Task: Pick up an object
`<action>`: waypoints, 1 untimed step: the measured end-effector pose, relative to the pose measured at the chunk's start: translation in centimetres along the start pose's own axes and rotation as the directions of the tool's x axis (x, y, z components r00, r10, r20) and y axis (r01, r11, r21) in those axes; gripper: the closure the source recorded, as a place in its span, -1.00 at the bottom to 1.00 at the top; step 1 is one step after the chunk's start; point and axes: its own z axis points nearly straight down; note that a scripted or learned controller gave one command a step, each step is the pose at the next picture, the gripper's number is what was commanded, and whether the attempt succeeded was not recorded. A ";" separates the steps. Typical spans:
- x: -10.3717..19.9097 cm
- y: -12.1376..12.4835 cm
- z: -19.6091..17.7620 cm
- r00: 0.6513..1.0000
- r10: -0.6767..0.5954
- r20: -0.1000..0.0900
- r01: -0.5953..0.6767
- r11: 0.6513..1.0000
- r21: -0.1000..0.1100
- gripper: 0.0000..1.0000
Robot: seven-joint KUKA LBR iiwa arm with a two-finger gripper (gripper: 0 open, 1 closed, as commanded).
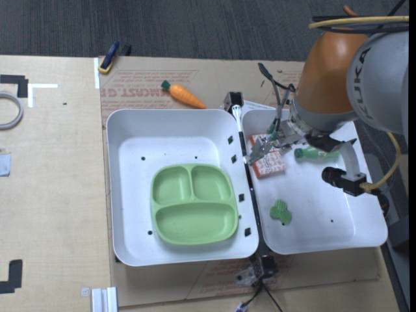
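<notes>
Orange-red box (268, 164) lies at the right bin's (325, 236) far-left, gripper (265, 147) low over it. Finger spread is probably hidden, can't tell. Centre on the box, descend square, clear the bin wall before closing.

2 white bins sit side by side on the bench. The left bin (123, 194) holds a green divided plate (194, 204) with 3 compartments, lying toward its near right corner. The arm (354, 70) reaches in from the right over the right bin (338, 229), and its gripper (268, 145) hangs low near that bin's far left corner, right at a small orange and white box (270, 164). A green leafy piece (280, 211) lies apart toward the near edge, and another green item (316, 153) sits beside the wrist. Beyond the bins, a toy carrot (184, 95) rests on the cardboard (143, 86).
</notes>
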 end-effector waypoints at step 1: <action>0.0 0.0 0.0 1.000 0.000 0.000 0.000 1.000 0.000 -1.00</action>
